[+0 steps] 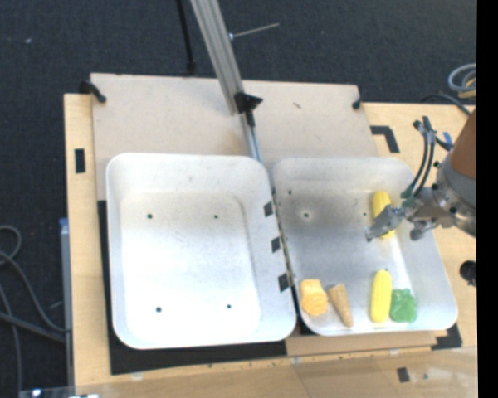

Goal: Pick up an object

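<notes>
Yellow plastic corn cob (381, 202) lies near the right bin's (332, 177) far right wall, just beside the gripper (396, 224), whose fingers stand apart with nothing visibly between them. Another yellow corn cob (381, 295), green toy (403, 305), orange block (314, 298) and tan cone (341, 303) line the near edge.

Wrist (463, 152): orange-brown band, at 3 o'clock.
Head (444, 206): grey metal block.
Cables (425, 143): thin dark loops, green-tipped, above the head.

Right bin (315, 181), corn cobs (381, 295) (yellow), gripper (394, 222) above
</notes>
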`<state>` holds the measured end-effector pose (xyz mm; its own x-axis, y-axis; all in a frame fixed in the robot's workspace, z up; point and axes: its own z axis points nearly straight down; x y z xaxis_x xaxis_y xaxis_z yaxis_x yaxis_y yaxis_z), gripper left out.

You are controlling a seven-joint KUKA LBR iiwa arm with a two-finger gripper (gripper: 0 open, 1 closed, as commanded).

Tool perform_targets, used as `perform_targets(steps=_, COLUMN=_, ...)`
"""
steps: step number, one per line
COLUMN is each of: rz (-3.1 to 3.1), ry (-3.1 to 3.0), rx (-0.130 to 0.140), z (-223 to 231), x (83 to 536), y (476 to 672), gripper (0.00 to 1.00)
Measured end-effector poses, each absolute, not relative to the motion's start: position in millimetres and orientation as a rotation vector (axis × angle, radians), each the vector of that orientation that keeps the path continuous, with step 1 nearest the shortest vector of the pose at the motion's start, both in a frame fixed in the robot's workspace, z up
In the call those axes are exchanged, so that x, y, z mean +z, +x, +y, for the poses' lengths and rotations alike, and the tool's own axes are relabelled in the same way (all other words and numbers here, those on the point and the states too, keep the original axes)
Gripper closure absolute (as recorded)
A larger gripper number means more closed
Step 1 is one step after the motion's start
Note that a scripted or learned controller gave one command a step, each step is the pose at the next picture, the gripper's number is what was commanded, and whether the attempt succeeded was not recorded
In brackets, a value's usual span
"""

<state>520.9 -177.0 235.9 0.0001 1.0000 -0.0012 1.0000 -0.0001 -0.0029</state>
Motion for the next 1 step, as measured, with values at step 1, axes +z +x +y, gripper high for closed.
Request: perform_targets(steps=1, rz=-2.219, ry=-2.222, rx=0.005, z=-187.5, x=178.3, y=520.3, gripper=0.0)
